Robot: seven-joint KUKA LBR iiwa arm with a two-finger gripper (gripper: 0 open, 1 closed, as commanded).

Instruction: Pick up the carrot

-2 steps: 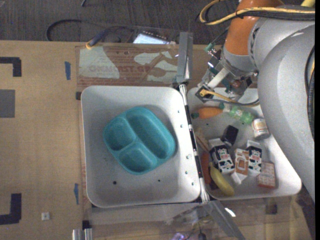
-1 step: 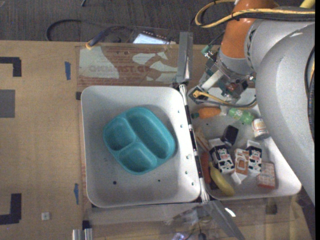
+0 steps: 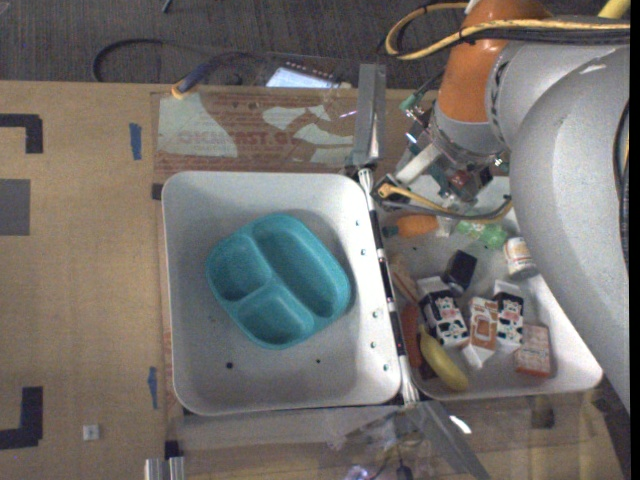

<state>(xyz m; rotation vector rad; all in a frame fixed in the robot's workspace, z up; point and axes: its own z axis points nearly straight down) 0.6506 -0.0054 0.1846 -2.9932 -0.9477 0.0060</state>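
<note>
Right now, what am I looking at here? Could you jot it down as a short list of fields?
left bin: holds a teal divided plate
right bin: holds the carrot, a banana, small cartons and other small items
arm: grey with an orange band, reaching over the right bin's far end
gripper: above the carrot
carrot held: cannot tell

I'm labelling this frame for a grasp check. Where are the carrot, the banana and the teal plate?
carrot [image 3: 417, 225]: camera view, middle of its visible orange part.
banana [image 3: 443, 361]: camera view, mid-length of its yellow body.
teal plate [image 3: 335, 286]: camera view, right rim.
</note>
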